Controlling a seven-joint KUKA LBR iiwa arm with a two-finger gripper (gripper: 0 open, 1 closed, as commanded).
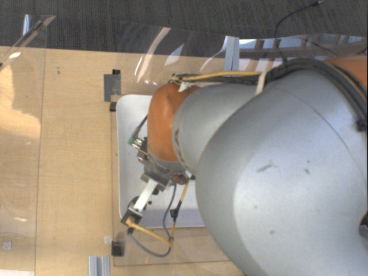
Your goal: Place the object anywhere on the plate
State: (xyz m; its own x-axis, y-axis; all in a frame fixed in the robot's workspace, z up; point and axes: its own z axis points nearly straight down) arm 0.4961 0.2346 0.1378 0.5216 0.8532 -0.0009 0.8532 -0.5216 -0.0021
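Observation:
My grey arm [276,171] reaches in from the right and covers most of the view. Its orange band [164,125] and wrist hang over the white bin [127,148]. The gripper [156,176] sits under the wrist, low over the bin's left half, with the arm's own body hiding its tips. The part of the bin floor that shows along the left wall is bare white. The arm hides whatever lies under it.
The wooden bench [63,154] runs along the left of the bin. Black clamps [115,85] stand at the bin's far and near left corners. A clear plastic screen [34,39] rises at the bench's far left edge.

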